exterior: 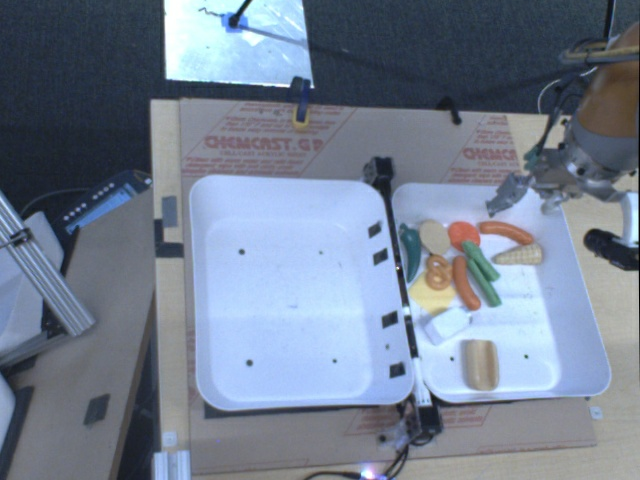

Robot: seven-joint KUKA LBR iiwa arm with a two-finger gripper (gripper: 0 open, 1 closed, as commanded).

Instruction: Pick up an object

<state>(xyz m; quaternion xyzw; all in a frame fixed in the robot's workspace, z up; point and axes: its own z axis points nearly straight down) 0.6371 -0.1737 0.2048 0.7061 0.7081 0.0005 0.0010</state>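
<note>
Your pickings all lie in the right bin (pixel 575 308), bunched toward its left and far side: small toy foods that look like hard, light plastic, so expect them to be stiff, smooth and apt to skid or roll under a pinch rather than give. The claw (pixel 528 194) hangs over the far rim of that bin, above the pile and holding nothing; whether it stands apart or together you cannot tell from this slant. The easiest take looks to be the bread roll (pixel 481 364), lying alone near the front of the bin with bare floor all round it; close across its narrow width. The corn cob (pixel 519 256) and the orange sausage (pixel 506 233) just beyond it sit at the pile's right edge, with free room on that side; grip either across its short axis. The rest is crowded: the tomato (pixel 462 234), green bean (pixel 481 274), second sausage (pixel 466 283), pretzel (pixel 438 266), yellow cheese slice (pixel 430 299) and white block (pixel 448 323) touch or overlap, and a flat slice gives little to bite on. The dark green pepper (pixel 410 242) hugs the wall beside the black clips (pixel 381 258) joining the bins, so a finger there may strike the wall. The left bin (pixel 290 288) offers nothing to grasp.
</note>
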